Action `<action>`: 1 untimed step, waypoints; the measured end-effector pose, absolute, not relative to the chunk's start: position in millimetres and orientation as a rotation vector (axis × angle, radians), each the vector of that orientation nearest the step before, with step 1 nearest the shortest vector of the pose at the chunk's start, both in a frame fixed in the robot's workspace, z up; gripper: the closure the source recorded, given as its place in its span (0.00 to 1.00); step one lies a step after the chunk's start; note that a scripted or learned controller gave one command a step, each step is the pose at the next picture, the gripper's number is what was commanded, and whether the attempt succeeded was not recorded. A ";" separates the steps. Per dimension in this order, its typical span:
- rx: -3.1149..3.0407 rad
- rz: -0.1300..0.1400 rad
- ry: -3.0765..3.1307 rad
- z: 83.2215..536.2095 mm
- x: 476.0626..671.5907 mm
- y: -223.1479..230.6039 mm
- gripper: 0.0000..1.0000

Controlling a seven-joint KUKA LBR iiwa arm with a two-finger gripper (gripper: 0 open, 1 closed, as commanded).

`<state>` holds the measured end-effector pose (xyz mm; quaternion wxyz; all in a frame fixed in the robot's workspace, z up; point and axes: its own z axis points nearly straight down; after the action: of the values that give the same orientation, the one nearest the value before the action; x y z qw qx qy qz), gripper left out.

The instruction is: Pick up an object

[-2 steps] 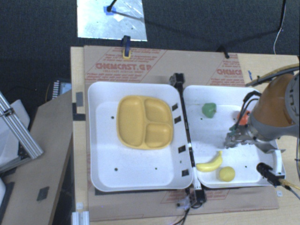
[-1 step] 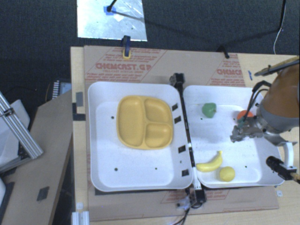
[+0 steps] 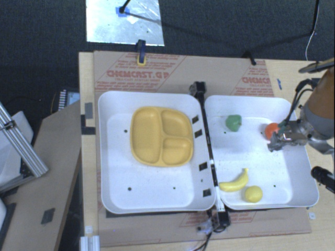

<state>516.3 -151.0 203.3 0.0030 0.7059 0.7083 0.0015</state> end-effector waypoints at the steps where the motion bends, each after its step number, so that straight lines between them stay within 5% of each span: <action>1: 2.213 0.005 2.222 246.5 518.1 -151.4 1.00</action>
<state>518.1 -151.4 246.5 0.0029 0.7056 0.7086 0.0016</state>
